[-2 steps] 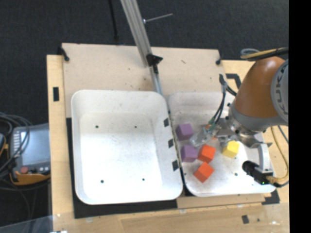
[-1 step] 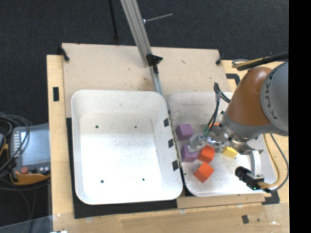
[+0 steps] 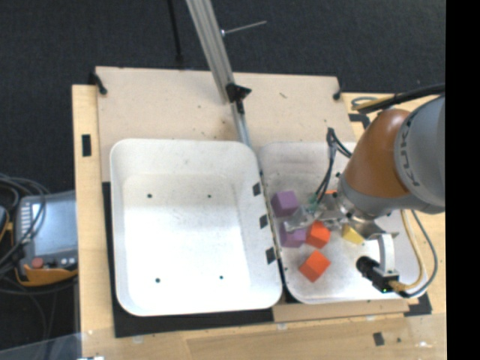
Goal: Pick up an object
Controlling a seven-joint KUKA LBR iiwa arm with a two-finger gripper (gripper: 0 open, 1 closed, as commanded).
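The likeliest thing to be picked is the orange block [image 3: 319, 235] lying in the right bin [image 3: 300, 156], just below and beside the claw [image 3: 313, 217], which has reached down among the cluster of small pieces near the bin's left wall. Whether the claw is spread or pressed together cannot be told from this slanted look, as the wrist and the orange band of the arm [image 3: 390, 163] cover most of it, and nothing can be seen pinched in it. The block looks like a small, stiff, light cube, foam or wood by its matte faces; it should neither crush nor slip much, and two opposite flat sides are the sensible place to take it, square on rather than across a corner. Touching or nearly touching it on the left is a lower purple block [image 3: 293, 237], which may crowd one side of the grip. An upper purple block [image 3: 284, 202] sits a little farther up, near the divide between the bins. A second orange cube [image 3: 315, 265] lies apart, lower down, with open floor round it, and would be the easier take. A yellow piece [image 3: 352, 235] rests to the right under the wrist. The left bin [image 3: 150, 156] adjoins on the wooden counter [image 3: 86, 201].
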